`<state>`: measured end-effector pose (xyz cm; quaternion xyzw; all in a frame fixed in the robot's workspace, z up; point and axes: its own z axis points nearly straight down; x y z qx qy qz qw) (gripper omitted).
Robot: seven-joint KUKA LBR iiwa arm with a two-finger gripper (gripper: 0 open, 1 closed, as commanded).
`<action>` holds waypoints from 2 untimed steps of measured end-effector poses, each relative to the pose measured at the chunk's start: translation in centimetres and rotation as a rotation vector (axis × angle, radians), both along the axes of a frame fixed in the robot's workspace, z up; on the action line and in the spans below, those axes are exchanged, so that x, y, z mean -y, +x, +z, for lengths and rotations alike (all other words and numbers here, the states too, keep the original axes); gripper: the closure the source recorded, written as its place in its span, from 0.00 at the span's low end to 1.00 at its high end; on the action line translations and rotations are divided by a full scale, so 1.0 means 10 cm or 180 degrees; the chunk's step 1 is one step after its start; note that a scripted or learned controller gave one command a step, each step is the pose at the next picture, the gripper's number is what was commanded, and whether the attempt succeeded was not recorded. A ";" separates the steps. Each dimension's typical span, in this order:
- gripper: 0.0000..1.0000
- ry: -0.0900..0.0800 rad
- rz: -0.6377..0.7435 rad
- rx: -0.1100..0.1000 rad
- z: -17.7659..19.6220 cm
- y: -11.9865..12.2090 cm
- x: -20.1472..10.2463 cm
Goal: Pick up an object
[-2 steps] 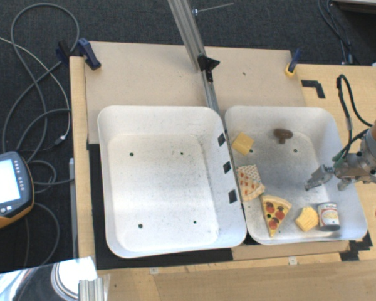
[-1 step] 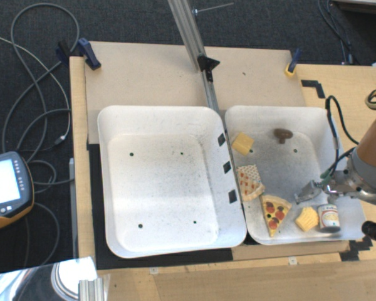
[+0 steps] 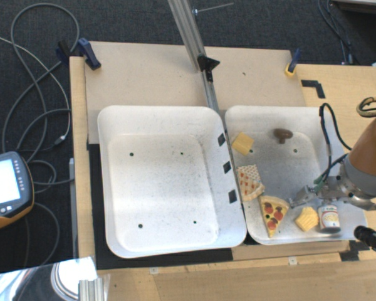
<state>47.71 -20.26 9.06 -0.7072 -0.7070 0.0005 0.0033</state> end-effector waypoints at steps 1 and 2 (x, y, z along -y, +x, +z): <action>1.00 -0.0009 0.0000 0.0021 0.13 0.01 0.01; 1.00 -0.0020 0.0008 0.0040 0.74 0.04 -0.07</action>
